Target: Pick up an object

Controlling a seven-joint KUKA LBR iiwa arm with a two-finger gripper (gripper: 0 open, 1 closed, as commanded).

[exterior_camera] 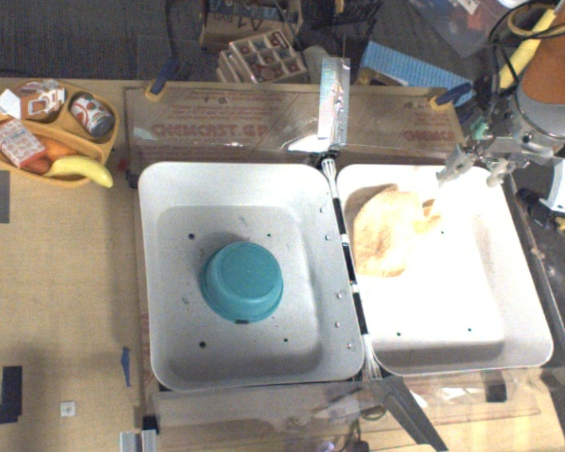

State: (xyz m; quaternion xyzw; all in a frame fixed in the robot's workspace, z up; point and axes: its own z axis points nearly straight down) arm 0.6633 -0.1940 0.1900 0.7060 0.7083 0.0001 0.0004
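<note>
Teal bowl in bin far from gripper: smooth plastic look, matt with faint sheen. Both white bins, left and right: smooth moulded plastic, satin; right one glares bright. Tan object in bin just below gripper: soft, matt, cloth-like or bread-like, cannot tell which. Gripper: pale metal or plastic, slightly glossy. Bench top: matt brown, cardboard or wood look. Clear glossy film on board behind bins, beyond gripper.
</note>
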